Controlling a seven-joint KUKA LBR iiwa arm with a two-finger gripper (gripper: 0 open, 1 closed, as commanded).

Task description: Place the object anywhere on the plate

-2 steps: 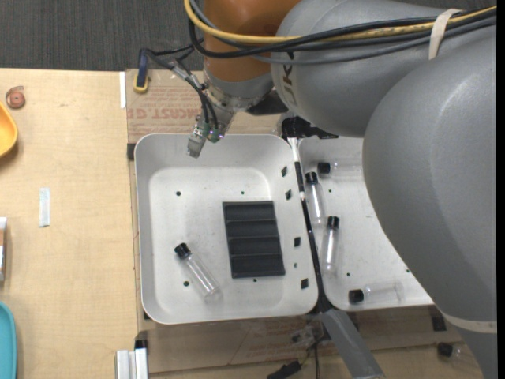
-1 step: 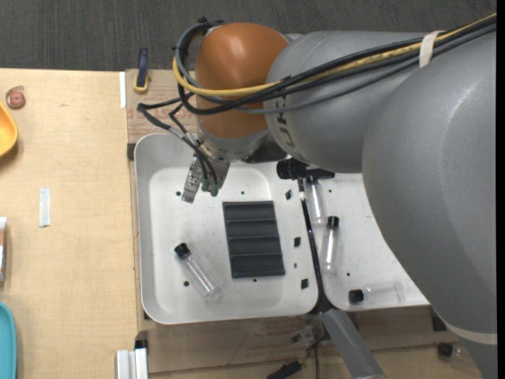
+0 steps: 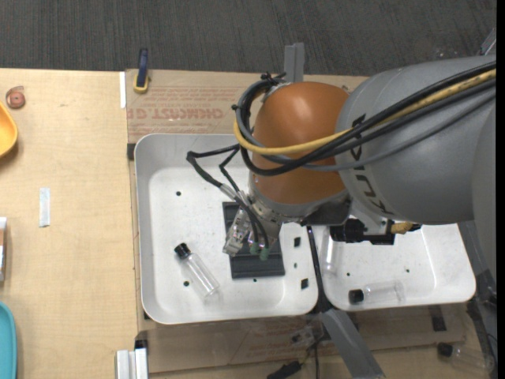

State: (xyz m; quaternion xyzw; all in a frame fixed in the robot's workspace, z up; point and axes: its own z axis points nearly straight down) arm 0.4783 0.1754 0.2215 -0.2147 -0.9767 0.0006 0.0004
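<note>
Camera view: gripper (image 3: pixel 254 251) low in the left bin (image 3: pixel 158 290), near its right rim, grip state unclear. Vial (image 3: pixel 196 270) lies alone on open floor toward the left wall.

Single fixed camera, mounted above the bench and looking down at a slant, so that dark carpeted floor (image 3: pixel 237 18) fills the top of the frame beyond the far edge of the pale wooden benchtop (image 3: pixel 67 180). The two shallow white plastic bins, left (image 3: pixel 158 290) and right (image 3: pixel 450 279), lie side by side across the centre and lower frame. The grey arm with its orange band (image 3: pixel 304 144) enters from the right and, being close to the lens, covers much of both bins.
</note>
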